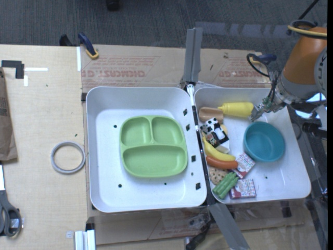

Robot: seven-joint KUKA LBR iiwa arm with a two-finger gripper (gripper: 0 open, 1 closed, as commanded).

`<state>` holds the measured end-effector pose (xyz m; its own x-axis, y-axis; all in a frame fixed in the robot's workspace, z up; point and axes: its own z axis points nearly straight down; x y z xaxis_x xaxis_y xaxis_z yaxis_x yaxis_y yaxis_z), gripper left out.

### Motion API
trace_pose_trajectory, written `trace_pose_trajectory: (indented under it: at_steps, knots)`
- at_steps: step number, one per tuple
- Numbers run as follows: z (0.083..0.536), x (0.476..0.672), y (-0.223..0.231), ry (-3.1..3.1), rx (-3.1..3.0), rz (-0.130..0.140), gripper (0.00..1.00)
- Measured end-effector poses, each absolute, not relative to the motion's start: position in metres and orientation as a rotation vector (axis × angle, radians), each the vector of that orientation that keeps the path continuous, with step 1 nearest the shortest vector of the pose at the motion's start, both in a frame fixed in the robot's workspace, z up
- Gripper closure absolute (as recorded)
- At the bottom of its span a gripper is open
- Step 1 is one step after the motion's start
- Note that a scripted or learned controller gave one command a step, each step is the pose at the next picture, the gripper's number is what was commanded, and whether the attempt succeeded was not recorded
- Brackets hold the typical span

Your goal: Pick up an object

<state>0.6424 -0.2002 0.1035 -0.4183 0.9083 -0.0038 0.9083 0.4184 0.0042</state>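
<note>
Objects for picking lie in the right bin [296, 186], and we describe the scene from left to right. On the bench at far left we see a roll of tape [68, 157] lying flat. Next comes the left bin [99, 139], which holds a green divided plate [153, 146] near its middle. The right bin sits just beside it. Along its left side we find a crowded pile: a hot dog [210, 112] at the top, a black-and-white toy [215, 130] below it, then a banana [217, 151], a sausage [222, 162], a green vegetable [225, 185] and a small red packet [243, 189]. A yellow corn cob [237, 109] lies near the bin's far wall. A blue bowl [264, 142] sits upright to the right of the pile. The gripper [258, 112] hangs just above the bowl's far rim, beside the corn's right end. We cannot tell whether it has closed on anything.
</note>
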Motion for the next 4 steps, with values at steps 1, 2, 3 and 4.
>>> trace_pose_trajectory:
  at_steps: [1, 2, 3, 4]
  knots:
    - [0.103, 0.642, -0.200, 2.641, 1.692, 0.002, 0.00]
    - [0.093, 0.639, -0.159, 2.563, 1.814, 0.001, 0.00]
    - [0.136, 0.614, -0.141, 2.692, 1.616, 0.000, 0.00]
    - [0.117, 0.657, -0.124, 2.664, 1.608, 0.016, 0.00]
